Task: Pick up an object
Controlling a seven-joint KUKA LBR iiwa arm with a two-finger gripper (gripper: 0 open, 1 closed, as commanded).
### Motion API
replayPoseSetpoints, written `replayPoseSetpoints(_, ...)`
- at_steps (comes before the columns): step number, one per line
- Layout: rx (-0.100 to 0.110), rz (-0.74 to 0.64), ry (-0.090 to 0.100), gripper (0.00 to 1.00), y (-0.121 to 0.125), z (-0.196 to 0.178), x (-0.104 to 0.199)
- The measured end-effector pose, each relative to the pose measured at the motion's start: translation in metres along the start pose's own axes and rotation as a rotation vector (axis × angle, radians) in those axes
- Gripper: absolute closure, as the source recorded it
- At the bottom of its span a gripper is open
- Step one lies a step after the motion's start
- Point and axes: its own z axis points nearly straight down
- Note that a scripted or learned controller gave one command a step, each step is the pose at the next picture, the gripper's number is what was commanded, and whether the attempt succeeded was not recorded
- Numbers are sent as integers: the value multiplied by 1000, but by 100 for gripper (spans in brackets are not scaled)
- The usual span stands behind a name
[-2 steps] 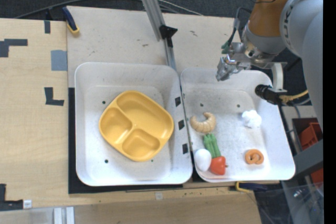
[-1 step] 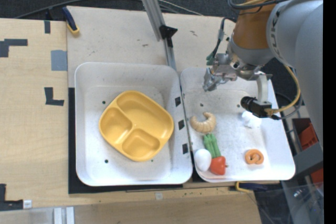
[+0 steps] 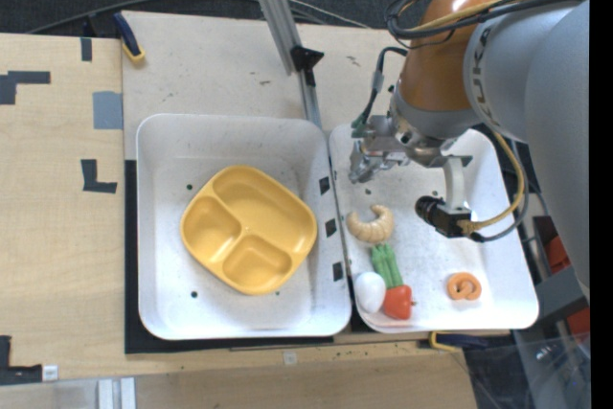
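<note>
Yellow plastic shows first: a divided plate (image 3: 249, 228) with three compartments lies near the middle of the left bin (image 3: 153, 206), turned at a slant. Both white bins sit side by side on the wooden bench (image 3: 57, 235), and their inner rims touch. The right bin (image 3: 512, 297) holds the small objects. A pale croissant (image 3: 371, 224) lies toward 9 o'clock in this bin, close to the shared rim. Just under it, toward 6 o'clock, a green piece (image 3: 385, 263) stretches down to a red piece (image 3: 397, 302), and these two touch. A white egg-shaped object (image 3: 369, 287) rests just beside them at 7 o'clock, against the bin wall. An orange ring-shaped item (image 3: 464, 286) lies apart from these, toward 5 o'clock. The grey arm (image 3: 536, 62) with its orange band (image 3: 442, 43) reaches in from 3 o'clock, and the tool (image 3: 362, 170) hangs over the 10 o'clock part of the right bin, just above the croissant but not touching it. Nothing is seen between the fingers, and I cannot tell if they are open or closed. A black part (image 3: 439, 214) with a cable hangs near the middle of the right bin. A metal bar (image 3: 273, 5) runs over the bench at 12 o'clock.
</note>
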Motion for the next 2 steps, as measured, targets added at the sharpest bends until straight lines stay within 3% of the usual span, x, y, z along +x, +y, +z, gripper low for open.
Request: replayPoseSetpoints(2, 0, -2, 1, 100, -36, -15, 93)
